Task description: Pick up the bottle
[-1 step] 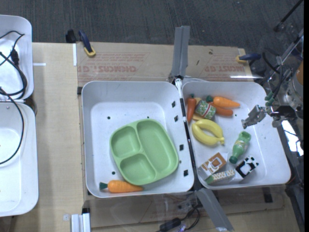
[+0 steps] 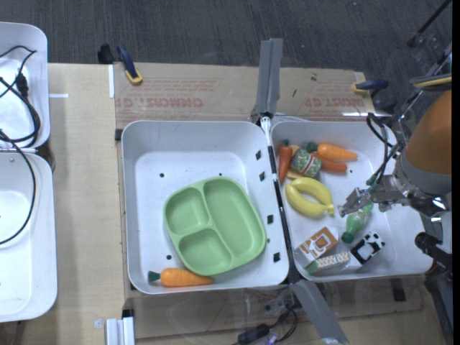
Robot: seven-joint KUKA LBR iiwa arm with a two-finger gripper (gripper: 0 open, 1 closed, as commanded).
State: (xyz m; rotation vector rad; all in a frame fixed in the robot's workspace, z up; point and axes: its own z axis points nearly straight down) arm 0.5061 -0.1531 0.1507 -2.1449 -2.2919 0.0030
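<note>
The green bottle lies in the right bin's middle under the pincer, grip unclear; crowding banana could spoil the grasp.

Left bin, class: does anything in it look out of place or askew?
A lone carrot lies on the left bin's floor beside the green divided plate, not on it. The plate itself sits turned at an angle to the bin's walls.

i see glossy white plastic in both bins, a matt green plastic divided plate, smooth shiny plastic carrots and banana, a translucent green bottle, a printed cardboard box, and the pale wood table.
</note>
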